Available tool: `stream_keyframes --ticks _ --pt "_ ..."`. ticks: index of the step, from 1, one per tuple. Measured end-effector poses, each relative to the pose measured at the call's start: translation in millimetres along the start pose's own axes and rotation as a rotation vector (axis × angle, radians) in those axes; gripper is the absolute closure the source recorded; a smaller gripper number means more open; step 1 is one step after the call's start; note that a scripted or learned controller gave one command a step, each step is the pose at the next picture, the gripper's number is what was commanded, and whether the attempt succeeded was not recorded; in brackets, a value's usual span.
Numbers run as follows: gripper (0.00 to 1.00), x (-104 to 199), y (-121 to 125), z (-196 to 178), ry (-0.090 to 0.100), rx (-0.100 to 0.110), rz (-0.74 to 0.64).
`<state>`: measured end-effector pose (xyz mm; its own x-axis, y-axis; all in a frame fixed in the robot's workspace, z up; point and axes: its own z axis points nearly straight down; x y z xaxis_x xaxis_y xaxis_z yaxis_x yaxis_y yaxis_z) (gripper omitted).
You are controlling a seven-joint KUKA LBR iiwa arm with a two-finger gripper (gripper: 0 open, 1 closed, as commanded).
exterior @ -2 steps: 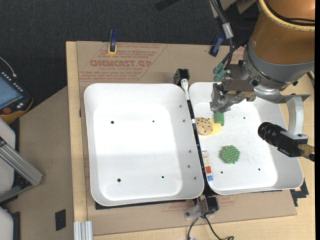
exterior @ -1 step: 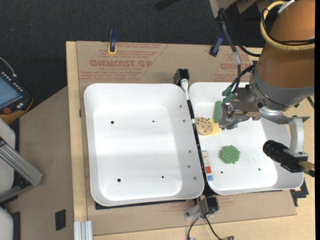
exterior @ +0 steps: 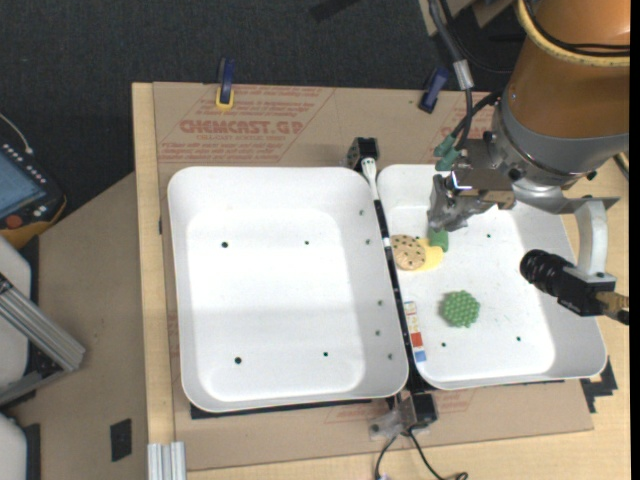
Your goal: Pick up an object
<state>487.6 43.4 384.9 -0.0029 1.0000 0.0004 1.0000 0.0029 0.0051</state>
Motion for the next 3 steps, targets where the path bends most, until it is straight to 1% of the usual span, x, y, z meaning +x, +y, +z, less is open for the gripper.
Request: stream_keyframes --ticks 1,2,3 --pt "1.00 -54.5 -10.4 90.4 -0.002 0.015 0.010" --pt "1.00 -11.8 -7.9 21.6 0.000 -0.001 -0.001" --pt "1.00 -13.1 -7.5 13.7 -0.001 0.001 0.001"
